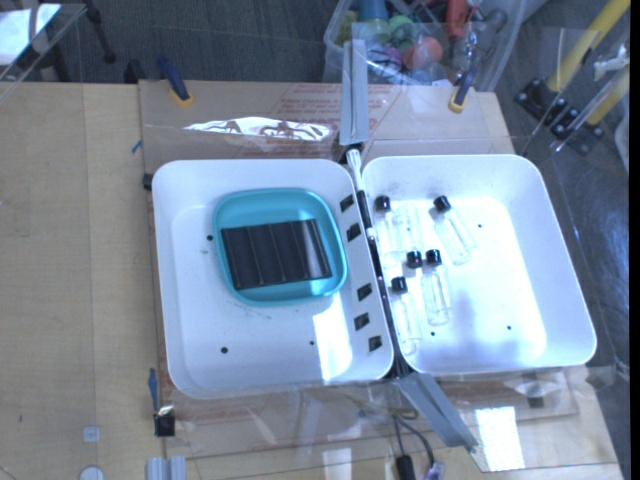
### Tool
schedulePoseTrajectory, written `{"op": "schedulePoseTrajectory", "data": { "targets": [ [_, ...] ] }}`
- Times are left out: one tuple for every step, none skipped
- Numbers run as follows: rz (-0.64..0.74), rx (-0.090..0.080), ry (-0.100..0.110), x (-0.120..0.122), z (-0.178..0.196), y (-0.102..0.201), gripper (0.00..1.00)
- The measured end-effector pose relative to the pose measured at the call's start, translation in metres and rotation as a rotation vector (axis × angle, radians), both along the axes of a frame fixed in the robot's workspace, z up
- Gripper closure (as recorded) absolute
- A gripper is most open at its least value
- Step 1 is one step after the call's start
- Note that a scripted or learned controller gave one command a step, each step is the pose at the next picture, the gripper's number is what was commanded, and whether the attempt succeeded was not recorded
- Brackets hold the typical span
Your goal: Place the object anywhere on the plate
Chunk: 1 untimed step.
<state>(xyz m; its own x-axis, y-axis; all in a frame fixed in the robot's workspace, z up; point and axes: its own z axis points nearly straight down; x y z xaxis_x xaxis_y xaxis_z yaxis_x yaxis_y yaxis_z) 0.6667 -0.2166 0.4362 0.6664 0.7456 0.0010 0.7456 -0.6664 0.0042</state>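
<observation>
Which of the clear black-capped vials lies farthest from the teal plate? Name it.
The vial at the top right of the group in the right bin. The other four lie nearer the left bin, so closer to the plate.

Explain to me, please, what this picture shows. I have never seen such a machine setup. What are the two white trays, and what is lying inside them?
This is one photo from a camera fixed above a workbench, looking down at a slant. Two shallow white bins sit side by side. The left bin holds a teal plate with a dark ridged insert lying on it. The right bin holds several small clear vials with black caps, lying near its left side. The job is to put one object onto the plate. Behind the bins stands a clear tub of colourful items.
</observation>
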Motion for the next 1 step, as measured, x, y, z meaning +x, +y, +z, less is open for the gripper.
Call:
{"op": "schedulePoseTrajectory", "data": {
  "targets": [
    [0.01, -0.003, 0.0, 0.0017, 0.0087, 0.0038, 1.0]
  ]
}}
